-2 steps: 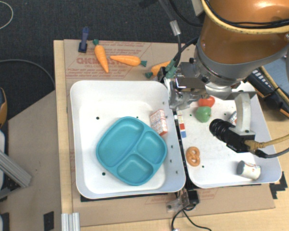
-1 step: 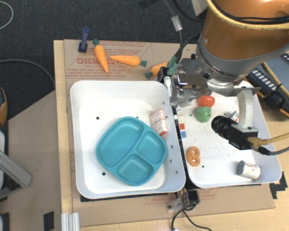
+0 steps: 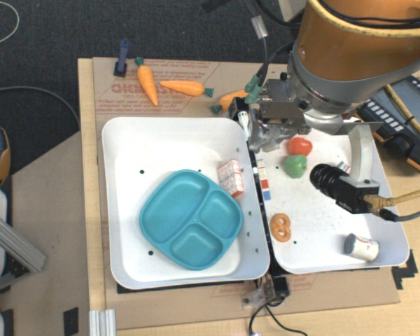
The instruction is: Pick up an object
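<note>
Claw [image 3: 266, 135] low at right bin's [image 3: 322, 257] upper left corner, state impossible to tell; nearby red tomato [image 3: 300, 145] and green toy [image 3: 295, 165] likely light, stiff, slippery, best pinched across middle.

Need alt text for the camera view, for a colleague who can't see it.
The arm's gripper hangs over the seam between two white bins. The left bin holds a teal plate; the right bin holds a pretzel.
</note>
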You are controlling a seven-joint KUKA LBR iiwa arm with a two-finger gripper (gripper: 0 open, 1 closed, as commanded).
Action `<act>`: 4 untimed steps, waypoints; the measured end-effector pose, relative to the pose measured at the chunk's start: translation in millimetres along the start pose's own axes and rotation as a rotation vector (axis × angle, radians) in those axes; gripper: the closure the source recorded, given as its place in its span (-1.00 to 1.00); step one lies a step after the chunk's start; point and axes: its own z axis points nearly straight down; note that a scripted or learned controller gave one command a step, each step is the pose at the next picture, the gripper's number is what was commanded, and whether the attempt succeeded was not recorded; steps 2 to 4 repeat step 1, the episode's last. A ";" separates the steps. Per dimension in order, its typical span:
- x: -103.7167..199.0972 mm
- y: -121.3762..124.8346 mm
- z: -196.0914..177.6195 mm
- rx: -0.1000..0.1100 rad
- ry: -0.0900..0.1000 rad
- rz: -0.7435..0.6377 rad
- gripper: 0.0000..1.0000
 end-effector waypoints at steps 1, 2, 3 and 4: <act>0.5 0.6 -10.3 -0.002 0.000 -0.001 1.00; 0.5 0.6 -10.3 -0.002 0.000 -0.001 1.00; 0.5 0.6 -10.3 -0.002 0.000 -0.001 1.00; 0.5 0.6 -10.3 -0.002 0.000 -0.001 1.00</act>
